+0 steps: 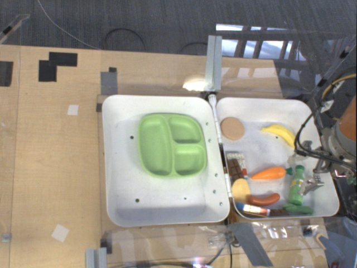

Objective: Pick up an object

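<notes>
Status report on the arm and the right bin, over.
Gripper low over right bin, near its right wall, nothing seen held. Green bottle right beside it. Carrot, banana, sausage crowd nearby. Green tray alone in left bin.

Dark grey ribbed carpet (139,10) fills the top of the view, w/ a thin pale cable (56,20) curving across it. Below lies a light wood counter (50,166), marked w/ black squares (56,65) near its upper left edge & small pale tape squares (73,110). A grey metal bracket (213,63) stands at the counter's back edge, centre. A bright glare (195,85) sits beside it. Window-like reflections (262,43) show upper right.
</notes>
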Tool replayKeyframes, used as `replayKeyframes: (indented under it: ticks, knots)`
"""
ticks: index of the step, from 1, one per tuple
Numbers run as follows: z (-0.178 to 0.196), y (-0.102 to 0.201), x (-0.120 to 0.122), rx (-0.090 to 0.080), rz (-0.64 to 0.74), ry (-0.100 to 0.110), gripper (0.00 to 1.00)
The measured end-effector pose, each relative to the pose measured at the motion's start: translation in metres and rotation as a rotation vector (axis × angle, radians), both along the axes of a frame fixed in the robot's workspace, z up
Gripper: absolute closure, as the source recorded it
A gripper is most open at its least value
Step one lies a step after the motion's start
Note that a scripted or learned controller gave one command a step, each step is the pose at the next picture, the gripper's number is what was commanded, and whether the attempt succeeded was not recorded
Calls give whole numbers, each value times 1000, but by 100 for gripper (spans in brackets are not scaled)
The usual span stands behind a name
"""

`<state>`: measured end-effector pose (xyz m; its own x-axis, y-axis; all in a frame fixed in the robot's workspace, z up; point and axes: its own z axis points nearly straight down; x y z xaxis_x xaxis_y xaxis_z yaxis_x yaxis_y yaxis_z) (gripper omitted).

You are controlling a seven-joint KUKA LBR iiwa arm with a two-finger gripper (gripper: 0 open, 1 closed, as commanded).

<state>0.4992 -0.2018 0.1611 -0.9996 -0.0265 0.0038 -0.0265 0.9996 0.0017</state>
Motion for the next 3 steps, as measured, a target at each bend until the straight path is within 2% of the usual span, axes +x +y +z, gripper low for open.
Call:
replayKeyframes:
  ticks: [1, 2, 3]
  knots:
    - [-71, -4, 35, -6, -81, -21, 0]
    - [-71, 95, 57, 0, -80, -22, 0]
    - [-71, 76, 121, -3, 11, -17, 0]
